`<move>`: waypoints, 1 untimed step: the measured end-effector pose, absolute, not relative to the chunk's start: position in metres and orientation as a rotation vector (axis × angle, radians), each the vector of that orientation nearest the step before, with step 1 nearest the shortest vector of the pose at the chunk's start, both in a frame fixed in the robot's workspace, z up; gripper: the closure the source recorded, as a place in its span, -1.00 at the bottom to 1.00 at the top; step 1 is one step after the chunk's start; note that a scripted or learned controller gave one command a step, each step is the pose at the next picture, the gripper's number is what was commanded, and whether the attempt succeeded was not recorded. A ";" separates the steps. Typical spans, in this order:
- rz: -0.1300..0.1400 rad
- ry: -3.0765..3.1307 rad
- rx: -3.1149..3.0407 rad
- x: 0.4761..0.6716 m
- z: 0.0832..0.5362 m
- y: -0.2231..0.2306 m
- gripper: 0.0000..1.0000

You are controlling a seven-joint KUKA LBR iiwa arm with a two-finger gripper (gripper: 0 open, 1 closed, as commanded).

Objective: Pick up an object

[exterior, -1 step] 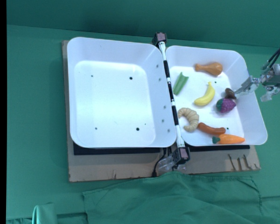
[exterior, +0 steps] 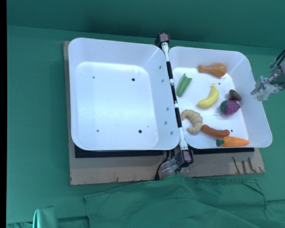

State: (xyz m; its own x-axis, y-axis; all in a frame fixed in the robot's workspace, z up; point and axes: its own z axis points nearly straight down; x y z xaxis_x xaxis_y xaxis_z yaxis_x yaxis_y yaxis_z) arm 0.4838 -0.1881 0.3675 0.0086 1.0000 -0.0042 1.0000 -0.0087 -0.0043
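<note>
Nothing has been picked yet. The toys all lie in the right bin point(exterior: 259, 127): a chicken drumstick point(exterior: 213, 69) at the upper middle, a green bean pod point(exterior: 183, 85) toward the divider, a banana point(exterior: 209, 98) at the centre, a mushroom point(exterior: 234, 95) and a purple berry point(exterior: 230, 107) just right of it, and a croissant point(exterior: 193, 120), a sausage point(exterior: 214, 131) and a carrot point(exterior: 232, 141) along the lower part. The left bin point(exterior: 76, 80) sits beside it. The gripper point(exterior: 262, 91) hangs at the frame's right, over the bin's right rim, carrying nothing; how wide its fingers stand I cannot tell. It looks like the approach step: next it would need to travel left over one toy, likely the mushroom or berry nearest, and descend.
</note>
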 end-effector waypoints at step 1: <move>0.014 -2.209 -2.236 0.486 0.377 -0.190 1.00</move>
State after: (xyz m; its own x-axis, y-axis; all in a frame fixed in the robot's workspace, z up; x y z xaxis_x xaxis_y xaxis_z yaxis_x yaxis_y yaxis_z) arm 0.4856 -0.1900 0.3766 0.0121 0.9999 -0.0074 0.9999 -0.0122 -0.0050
